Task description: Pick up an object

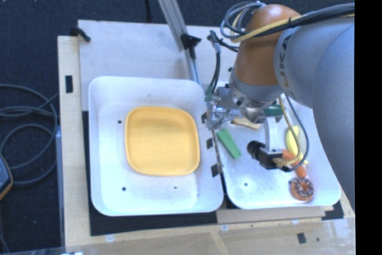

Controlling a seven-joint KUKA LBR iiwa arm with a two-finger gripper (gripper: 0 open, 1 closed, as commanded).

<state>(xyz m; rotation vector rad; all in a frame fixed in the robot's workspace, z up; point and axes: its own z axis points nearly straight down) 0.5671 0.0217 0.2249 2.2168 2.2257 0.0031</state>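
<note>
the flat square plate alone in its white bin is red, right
No. The flat square plastic plate alone in its shallow white bin is yellow, not red. The camera view shows it.

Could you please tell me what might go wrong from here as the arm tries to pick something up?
1. The gripper hangs right by the rim between the bins, so a descent could strike the wall of the right bin instead of reaching the green block.
2. The yellow piece and round orange toy lie close among other small things; a grasp there may knock neighbours.
</note>
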